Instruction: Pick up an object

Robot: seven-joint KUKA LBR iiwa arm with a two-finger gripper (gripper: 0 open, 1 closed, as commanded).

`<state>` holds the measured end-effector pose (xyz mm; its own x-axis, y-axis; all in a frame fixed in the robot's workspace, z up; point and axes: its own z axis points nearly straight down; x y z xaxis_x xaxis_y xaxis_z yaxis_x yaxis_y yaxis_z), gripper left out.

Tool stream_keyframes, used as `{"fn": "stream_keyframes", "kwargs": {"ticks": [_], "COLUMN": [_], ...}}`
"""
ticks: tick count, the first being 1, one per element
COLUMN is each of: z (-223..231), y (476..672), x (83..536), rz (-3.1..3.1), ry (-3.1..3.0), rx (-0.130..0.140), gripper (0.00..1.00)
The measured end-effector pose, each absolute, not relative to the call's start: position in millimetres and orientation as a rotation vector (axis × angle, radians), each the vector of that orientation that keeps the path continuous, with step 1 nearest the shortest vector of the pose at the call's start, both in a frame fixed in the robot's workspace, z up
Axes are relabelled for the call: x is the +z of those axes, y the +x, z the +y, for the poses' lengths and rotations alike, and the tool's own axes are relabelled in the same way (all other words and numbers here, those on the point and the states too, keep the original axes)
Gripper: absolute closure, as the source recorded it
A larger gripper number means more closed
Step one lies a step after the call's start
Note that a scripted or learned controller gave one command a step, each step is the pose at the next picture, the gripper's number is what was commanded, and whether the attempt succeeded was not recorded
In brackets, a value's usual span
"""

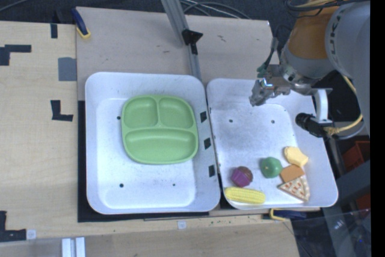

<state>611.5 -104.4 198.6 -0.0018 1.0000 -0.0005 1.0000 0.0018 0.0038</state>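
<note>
Arm poised over the far end of the right bin; nothing seen between its fingers

The gripper [262, 95] sits above the upper left part of the right bin [240, 129], near its far rim, with bare bin floor beneath it; whether its fingers are apart or together cannot be told from this angle. The objects lie well apart from it, grouped along the near edge of that bin: a yellow corn cob [245, 195] at the rim, a purple piece [242, 176] just behind it, a green piece [271, 167] to its right, then a yellow piece [295, 156], an orange piece [292, 173] and a pizza slice [295, 188] close together in the near right corner. The left bin [102, 147] holds a green divided plate [159, 129], lying flat
</note>
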Motion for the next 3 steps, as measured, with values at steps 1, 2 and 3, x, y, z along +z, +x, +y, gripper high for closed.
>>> {"fn": "stream_keyframes", "kwargs": {"ticks": [1, 2, 3], "z": [-97.5, -55.6, -12.3], "y": [606.3, 585.3, 560.1], "x": [246.4, 250.4, 253.1], "rz": [2.222, 2.228, 2.23], "ry": [2.217, 2.217, 2.217], "rx": [0.004, 0.001, -0.002], "gripper": [1.0, 1.0, 1.0]}}
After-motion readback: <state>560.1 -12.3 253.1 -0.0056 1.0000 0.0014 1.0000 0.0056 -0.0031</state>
